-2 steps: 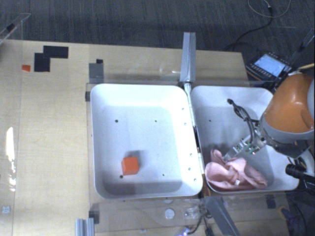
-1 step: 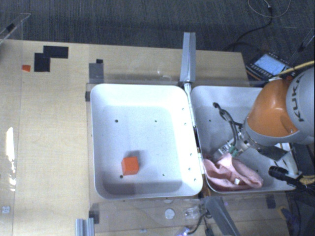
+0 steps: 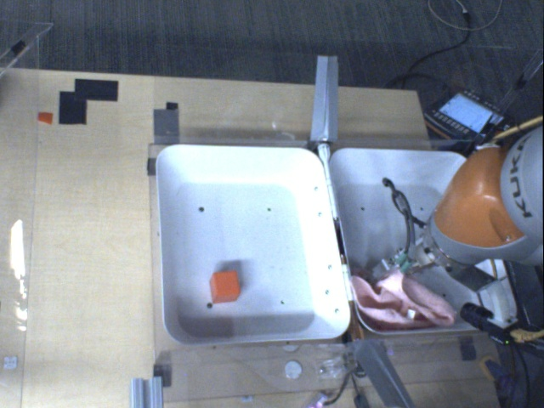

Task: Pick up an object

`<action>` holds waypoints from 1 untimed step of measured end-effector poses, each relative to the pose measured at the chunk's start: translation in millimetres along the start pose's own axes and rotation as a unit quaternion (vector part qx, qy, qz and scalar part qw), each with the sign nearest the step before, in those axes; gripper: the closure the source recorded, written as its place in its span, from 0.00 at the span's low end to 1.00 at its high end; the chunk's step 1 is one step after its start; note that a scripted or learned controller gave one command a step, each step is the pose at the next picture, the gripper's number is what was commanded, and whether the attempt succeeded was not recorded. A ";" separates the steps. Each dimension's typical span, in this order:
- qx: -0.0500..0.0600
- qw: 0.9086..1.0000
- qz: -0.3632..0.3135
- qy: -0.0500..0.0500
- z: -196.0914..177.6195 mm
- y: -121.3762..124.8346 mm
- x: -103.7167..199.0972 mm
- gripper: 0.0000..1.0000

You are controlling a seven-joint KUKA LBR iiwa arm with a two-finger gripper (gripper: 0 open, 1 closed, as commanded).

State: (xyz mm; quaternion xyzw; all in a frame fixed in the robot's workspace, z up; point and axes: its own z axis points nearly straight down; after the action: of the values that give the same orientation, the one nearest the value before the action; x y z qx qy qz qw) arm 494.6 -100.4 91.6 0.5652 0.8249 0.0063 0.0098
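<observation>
- Nearest the camera's lower edge, the pink cloth [image 3: 399, 303] lies crumpled in the near corner of the right bin [image 3: 365, 194], bunched against the bin's near wall and close to the divider between the two bins.
- The gripper [image 3: 401, 262] sits low over that cloth, at its far upper edge, apparently touching or nearly touching the fabric. Whether the claw is open, closed or gripping anything I cannot tell; its working end is hidden under the wrist hardware and cabling.
- Just behind it, the arm [image 3: 489, 202] with its orange band reaches in from the right and covers much of the right bin's far side.
- In the left bin [image 3: 246, 168], well apart from the gripper, an orange block [image 3: 225, 286] rests alone on the floor near the near-left corner.
- Farther off, on the wooden bench [image 3: 85, 228] at far left, are black marker patches [image 3: 85, 99] and a small orange square [image 3: 45, 118].
- Judgement: the step in hand looks like the grasp attempt on the pink cloth, with the arm already down at the object.
- The next move calls for a secure pinch on a fold of cloth, then a straight lift clear of the bin wall; soft fabric can slip free or snag, so the hold should be confirmed once it rises.
</observation>
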 end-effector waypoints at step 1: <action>-0.006 1.000 -0.001 -0.004 -13.3 4.4 -1.8 1.00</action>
State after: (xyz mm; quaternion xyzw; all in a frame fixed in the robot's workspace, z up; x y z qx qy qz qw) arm 499.1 -100.5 105.0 0.5643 0.8253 0.0087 0.0164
